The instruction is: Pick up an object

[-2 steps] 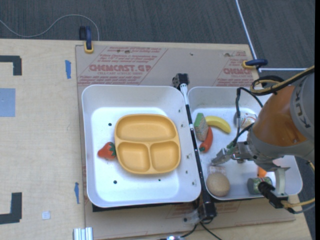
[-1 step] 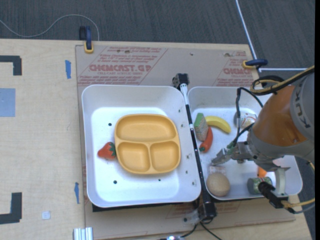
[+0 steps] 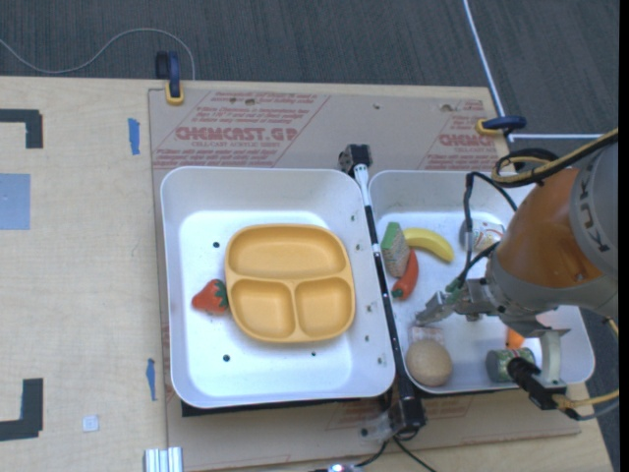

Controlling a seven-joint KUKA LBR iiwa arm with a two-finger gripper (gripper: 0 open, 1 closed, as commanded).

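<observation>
The gripper [image 3: 439, 309] hung low in the right bin [image 3: 580, 362], just above a tan potato [image 3: 428, 362]. Its fingers seemed spread with nothing between them, though the slant blurred that.

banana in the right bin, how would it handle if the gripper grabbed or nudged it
The banana looks like smooth plastic toy food, so probably light, stiff and somewhat slippery. Its curved, tapered shape may pivot or slide if pinched off-centre. It lies flat near the red pepper, so a nudge would likely spin it rather than roll it.
</observation>
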